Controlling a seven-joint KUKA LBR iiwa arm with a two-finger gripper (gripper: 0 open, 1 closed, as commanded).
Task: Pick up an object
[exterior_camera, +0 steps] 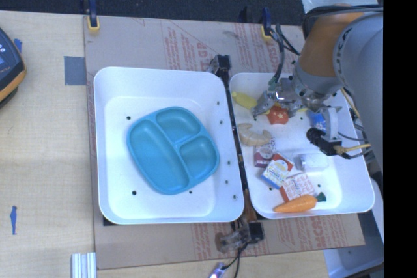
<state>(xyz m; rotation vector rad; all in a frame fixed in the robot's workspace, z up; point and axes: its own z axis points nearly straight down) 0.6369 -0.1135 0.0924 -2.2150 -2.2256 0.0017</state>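
Gripper (281, 99): low over the far end of the right bin (355, 205), under the grey arm (352, 49) with its orange band; how its jaws stand cannot be told from here.

Red object (278, 115): just below the gripper, touching or nearly so; not visibly held.

Yellow piece (244, 99): just left of the gripper.

Beige item (254, 135): nearer, slightly left.

Small packets (287, 179): well toward the near end.

Carrot (294, 205): farthest from the gripper, at the near rim.

Left bin (104, 140): well left, holding a blue divided plate (172, 150).
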